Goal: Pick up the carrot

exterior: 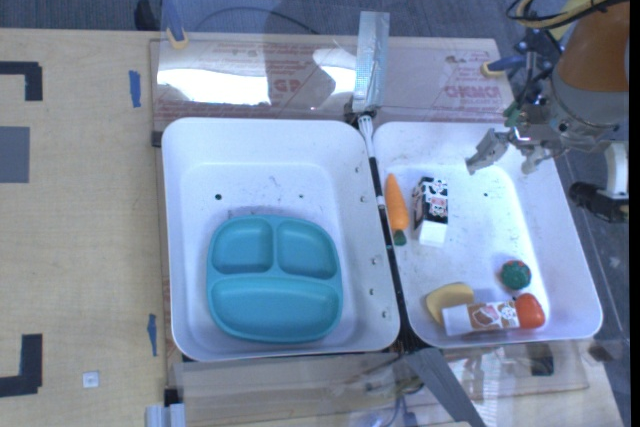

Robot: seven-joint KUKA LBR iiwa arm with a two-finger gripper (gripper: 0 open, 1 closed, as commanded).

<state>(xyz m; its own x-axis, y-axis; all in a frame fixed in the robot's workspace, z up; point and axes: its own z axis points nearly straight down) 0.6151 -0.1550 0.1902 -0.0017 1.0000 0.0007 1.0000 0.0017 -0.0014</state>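
White bin (560, 245), carrot (397, 203), illegible carton (433, 211)

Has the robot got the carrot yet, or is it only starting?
Only starting. Nothing looks done: the carrot lies loose in the right bin, along its left wall, beside the milk carton. The gripper is open near the bin's upper right, apart from the carrot and holding nothing. Left to do: reach over, go down, grab and lift.

Bench (80, 215): pale wood top, black corner marks and blue tape bits along its left part.
Left bin (190, 155): white, sits directly on the bench.
Right bin (560, 245): white, touching the left one's side.
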